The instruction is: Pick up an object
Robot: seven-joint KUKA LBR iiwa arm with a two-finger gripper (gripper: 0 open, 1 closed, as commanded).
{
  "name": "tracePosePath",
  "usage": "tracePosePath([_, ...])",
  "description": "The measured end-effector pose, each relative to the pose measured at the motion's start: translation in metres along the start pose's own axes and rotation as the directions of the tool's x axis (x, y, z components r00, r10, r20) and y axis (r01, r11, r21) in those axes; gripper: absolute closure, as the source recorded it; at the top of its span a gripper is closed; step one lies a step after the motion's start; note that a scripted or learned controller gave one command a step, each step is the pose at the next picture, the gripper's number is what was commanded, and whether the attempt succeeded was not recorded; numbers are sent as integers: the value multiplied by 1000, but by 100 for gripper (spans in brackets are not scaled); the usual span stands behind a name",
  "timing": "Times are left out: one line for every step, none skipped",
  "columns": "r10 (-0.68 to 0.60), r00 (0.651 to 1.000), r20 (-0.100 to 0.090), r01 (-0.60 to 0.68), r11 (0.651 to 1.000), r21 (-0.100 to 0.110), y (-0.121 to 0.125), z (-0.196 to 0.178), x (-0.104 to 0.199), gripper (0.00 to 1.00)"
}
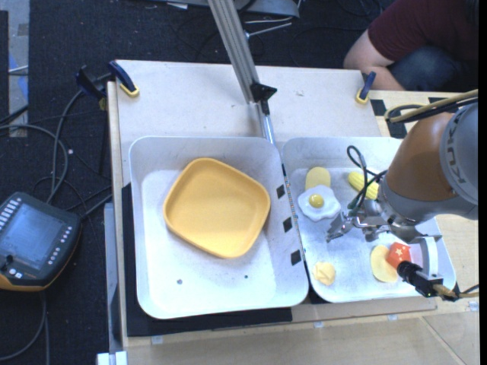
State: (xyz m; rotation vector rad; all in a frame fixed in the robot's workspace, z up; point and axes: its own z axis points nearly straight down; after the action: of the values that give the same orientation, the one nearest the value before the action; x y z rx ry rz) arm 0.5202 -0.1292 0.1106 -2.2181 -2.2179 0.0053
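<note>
The pincer hangs low over the right-hand shallow white bin, just below the white-and-yellow toy fried egg. Whether it is released or clenched cannot be told at this slant; nothing shows between its metal tips.

Candidates for the pick all lie in that right bin: the fried egg, a pale yellow rounded piece above it, a yellow toy corn cob, a small pale yellow lump near the front wall, and a yellow disc touching a red-orange piece under the wrist. The left white bin bears a square yellow plastic plate.

Risks, as judged: the egg is flat and thin, so the tips may skid over it or scrape the bin floor. The arm's black cable loops over the corn cob and could drag it. The items sit close together, so a descent slightly off could nudge a neighbour aside.

No brand, label or legible writing can be made out.
</note>
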Motion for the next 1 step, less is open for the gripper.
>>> tracePosePath([0,1000,1,0,1000,-5,0,16,0,0])
